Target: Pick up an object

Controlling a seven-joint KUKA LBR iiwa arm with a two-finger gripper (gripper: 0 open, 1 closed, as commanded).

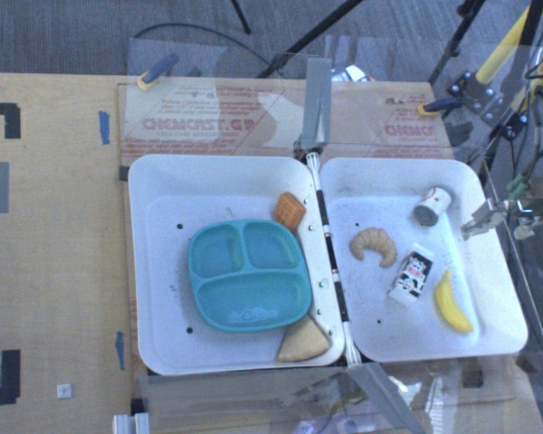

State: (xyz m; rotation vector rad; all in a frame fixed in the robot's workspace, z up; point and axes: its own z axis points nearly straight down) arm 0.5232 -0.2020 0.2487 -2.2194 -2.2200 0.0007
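Claw [482,221] sat at the right rim of the right bin [489,328], a pale metal piece poking in over the wall; whether it was apart or together I could not tell, since it was too small and partly lost in the cables behind. Nothing was seen between it and any object.

Progress, as judged: the pick had not been made. All candidates lay loose on the bin floor. In the right bin: a small grey-and-white cylinder [431,205] nearest the claw, a croissant [375,245] toward the middle divider, a cow-patterned milk carton [410,277] at centre, a banana [452,303] near the right wall.

Left bin [163,188] held a teal divided plate [249,275], a waffle-like cracker [290,211] just beside its upper right corner, and a bread wedge [302,343] at its lower right corner.

Room: right-bin items lay apart from one another, with open floor around each. The banana lay close to the wall, which I judged the tighter approach. The cylinder looked the shortest reach.
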